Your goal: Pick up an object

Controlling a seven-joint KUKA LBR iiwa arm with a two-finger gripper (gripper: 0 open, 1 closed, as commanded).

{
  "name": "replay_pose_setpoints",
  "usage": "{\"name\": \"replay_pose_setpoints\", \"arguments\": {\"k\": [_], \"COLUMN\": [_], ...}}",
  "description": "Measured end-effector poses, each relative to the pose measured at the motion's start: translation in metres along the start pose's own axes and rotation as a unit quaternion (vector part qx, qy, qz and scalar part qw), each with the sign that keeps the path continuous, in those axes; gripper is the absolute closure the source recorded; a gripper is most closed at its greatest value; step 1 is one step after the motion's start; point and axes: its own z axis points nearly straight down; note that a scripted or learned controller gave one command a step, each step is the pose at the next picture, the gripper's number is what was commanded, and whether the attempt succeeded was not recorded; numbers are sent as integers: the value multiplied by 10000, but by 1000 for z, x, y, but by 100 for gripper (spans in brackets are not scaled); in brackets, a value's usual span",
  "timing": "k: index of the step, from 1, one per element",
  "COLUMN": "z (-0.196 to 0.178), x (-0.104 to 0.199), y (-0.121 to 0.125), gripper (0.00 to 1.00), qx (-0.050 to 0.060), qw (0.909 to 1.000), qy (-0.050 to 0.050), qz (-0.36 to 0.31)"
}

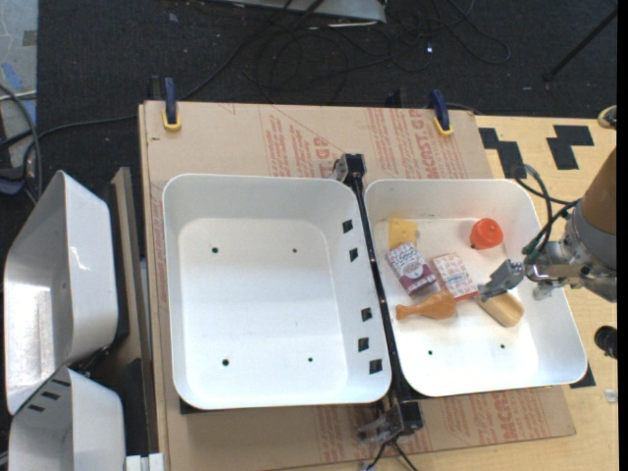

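1. Objects for picking: six small items lie in the right bin (549, 356), grouped in its upper middle part.
2. Orange ball (486, 233): round, bright orange-red, near the bin's far wall, apart from the others.
3. Yellow block (402, 232): pale yellow, roughly square, just beyond the purple packet.
4. Purple packet (411, 269): small printed pouch, purple and white, lying flat and tilted, beside the pink packet.
5. Pink packet (451, 272): small printed pouch, pink and white, lying flat, just right of the purple one.
6. Toy drumstick (428, 309): tan, narrow handle end pointing left, fat end toward the pincer; a reddish strip runs from it toward the tan block.
7. Tan block (503, 308): light brown, rounded, touching or just below the pincer tip.
8. Pincer (500, 280): grey, reaching in from the right, low over the bin beside the tan block; whether released or clenched, cannot tell.
9. Left bin (191, 263): white, shallow, side by side with the right bin.
10. Bench (294, 140): brown board with red print, bearing both bins.
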Motion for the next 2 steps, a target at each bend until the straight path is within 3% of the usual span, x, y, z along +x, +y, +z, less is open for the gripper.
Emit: {"name": "replay_pose_setpoints", "arguments": {"k": [1, 2], "z": [118, 116], "x": [29, -16], "y": [134, 157], "gripper": [0, 0], "qx": [-65, 113], "qw": [10000, 9999], "qy": [-9, 81], "qz": [-46, 21]}}
